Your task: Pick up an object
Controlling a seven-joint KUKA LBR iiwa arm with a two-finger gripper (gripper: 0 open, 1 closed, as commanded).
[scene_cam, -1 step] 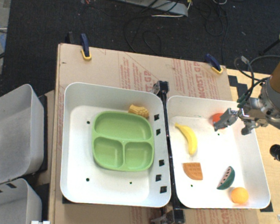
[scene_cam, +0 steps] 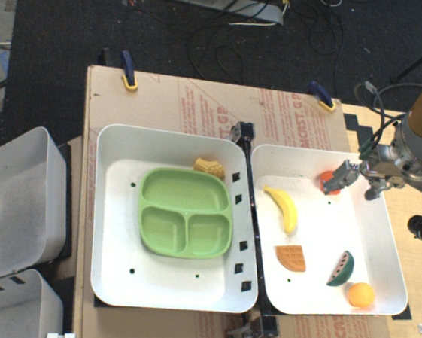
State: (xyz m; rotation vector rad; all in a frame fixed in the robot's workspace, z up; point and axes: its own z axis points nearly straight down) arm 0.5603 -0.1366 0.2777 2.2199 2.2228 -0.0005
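Left bin (scene_cam: 107,213), far left of the gripper: a green divided tray (scene_cam: 186,213) sits in it, and a small tan waffle-like piece (scene_cam: 209,167) lies just past the tray's far edge. Neither looks to be in play at this moment.

Right bin (scene_cam: 391,246) — five loose items. A yellow banana (scene_cam: 284,209) lies down-left of the gripper, near but apart from it. An orange wedge-shaped piece (scene_cam: 292,258) lies further toward the camera, below the banana. A watermelon slice (scene_cam: 341,269) and an orange ball (scene_cam: 362,295) lie in the near right corner, well apart from the gripper.

A small red-orange object (scene_cam: 329,181) sits at the far edge of the right bin, and the gripper (scene_cam: 344,174) is right on it (a grey finger overlaps its right side). I cannot tell the gap between the fingers, or whether the red piece is actually between them — too small and partly hidden. I cannot call it held.

Step in hand, as I judge it: the approach or the grasp itself on the red-orange object, low at the bin's far wall. No lift is evident.

Next move calls for: close squarely on the red piece, then raise straight up. The bin wall is close behind it, so there is little room to shift — a glancing close could push it against the wall instead of gripping it.
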